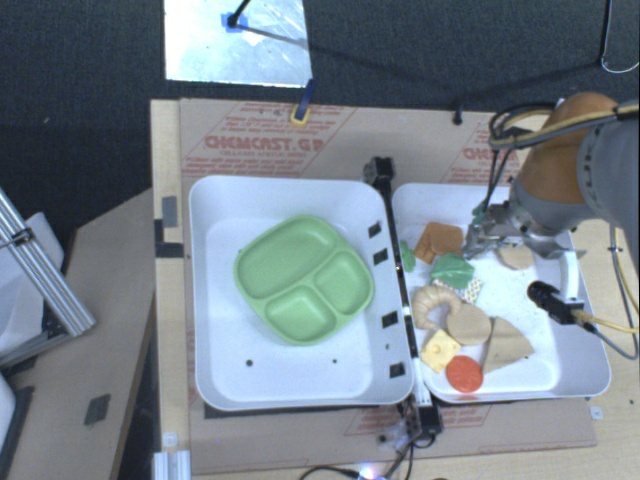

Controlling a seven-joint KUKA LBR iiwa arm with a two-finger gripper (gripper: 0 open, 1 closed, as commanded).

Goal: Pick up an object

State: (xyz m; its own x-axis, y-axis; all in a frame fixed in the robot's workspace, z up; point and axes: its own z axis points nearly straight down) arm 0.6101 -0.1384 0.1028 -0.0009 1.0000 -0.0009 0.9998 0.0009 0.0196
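Note:
The right bin holds several toy food items. Among them are an orange-brown block, a green crumpled piece, a croissant, a tan round bun, a yellow cube, a red disc, a tan wedge and a pale round piece. My gripper hangs low in the bin's upper part. It is just right of the orange-brown block and above the green piece. Nothing shows between its fingers.
The left bin holds a green divided plate. A black divider with clips runs between the bins. The arm's grey body and orange band cover the right bin's far right corner. A foil sheet lies beyond the bench.

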